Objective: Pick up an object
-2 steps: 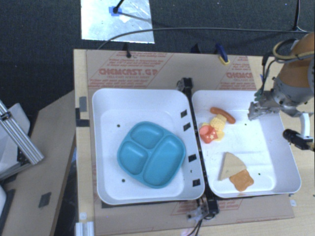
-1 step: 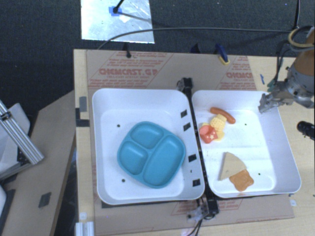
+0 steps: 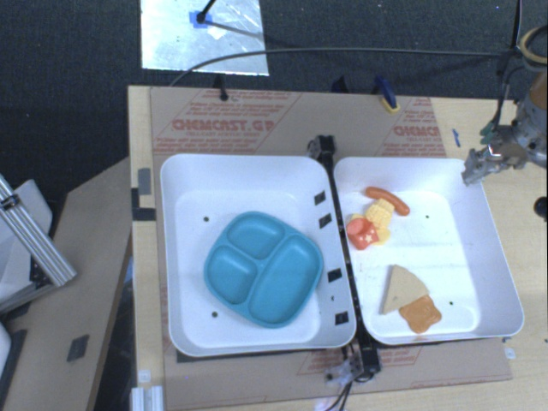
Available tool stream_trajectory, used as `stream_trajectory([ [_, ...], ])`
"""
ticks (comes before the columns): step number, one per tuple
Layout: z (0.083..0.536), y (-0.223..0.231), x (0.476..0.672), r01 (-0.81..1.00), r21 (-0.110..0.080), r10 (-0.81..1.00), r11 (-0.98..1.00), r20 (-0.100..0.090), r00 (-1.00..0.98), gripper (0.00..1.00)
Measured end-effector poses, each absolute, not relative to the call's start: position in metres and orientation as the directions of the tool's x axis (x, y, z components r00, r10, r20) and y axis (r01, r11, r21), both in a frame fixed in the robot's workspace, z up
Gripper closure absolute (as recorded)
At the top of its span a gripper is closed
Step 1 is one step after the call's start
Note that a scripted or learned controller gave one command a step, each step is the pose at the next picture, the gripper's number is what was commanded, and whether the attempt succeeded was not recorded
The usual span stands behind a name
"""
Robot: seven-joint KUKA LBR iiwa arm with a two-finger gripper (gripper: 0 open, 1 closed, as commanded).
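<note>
Dark carpet surrounds a wooden worktop (image 3: 445, 122) covered with printed cardboard, and two shallow white bins sit side by side on it. Lying in the left bin (image 3: 184, 178) is a blue divided plate (image 3: 263, 268), roughly central and slightly toward the near edge. Small toy foods lie in the right bin (image 3: 492, 255). A hot dog (image 3: 387, 200) lies near the bin's far-left corner. Just below it are a yellow corn piece (image 3: 379, 218) and a red tomato-like piece (image 3: 361, 235), touching each other close to the divider between the bins. A tan wedge of bread or cheese (image 3: 401, 288) sits toward the near edge, with an orange cookie-like piece (image 3: 420, 314) touching its lower corner.

At the worktop's right edge the pincer (image 3: 476, 169) hangs above the far-right corner of the right bin, well apart from all the toys. It is small and partly blurred, so I cannot tell whether it is released or clenched; nothing appears between its tips.

By my judgement the task is at its start: no object is lifted, and every toy rests on the bin floor. Choosing a target, moving over it, descending, closing and lifting are all left to do. The hot dog is nearest the pincer and lies free of its neighbours, so it seems an easy candidate.
</note>
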State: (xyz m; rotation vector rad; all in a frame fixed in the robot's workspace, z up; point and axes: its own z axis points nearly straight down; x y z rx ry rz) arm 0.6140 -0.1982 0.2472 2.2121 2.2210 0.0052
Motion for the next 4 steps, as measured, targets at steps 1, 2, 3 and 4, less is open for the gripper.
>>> stream_trajectory([
  [1, 0.269, -0.198, 0.615, 1.0, 0.005, 1.0, 0.005, -0.002, -0.005, 1.0],
  [2, 0.273, -0.15, 0.623, 1.0, 0.003, 1.0, 0.01, 0.0, -0.01, 1.0],
  [3, 0.259, -0.104, 0.626, 1.0, 0.002, 1.0, 0.009, 0.001, -0.009, 1.0],
  [4, 0.262, -0.048, 0.63, 1.0, 0.003, 1.0, 0.01, 0.001, -0.01, 1.0],
])
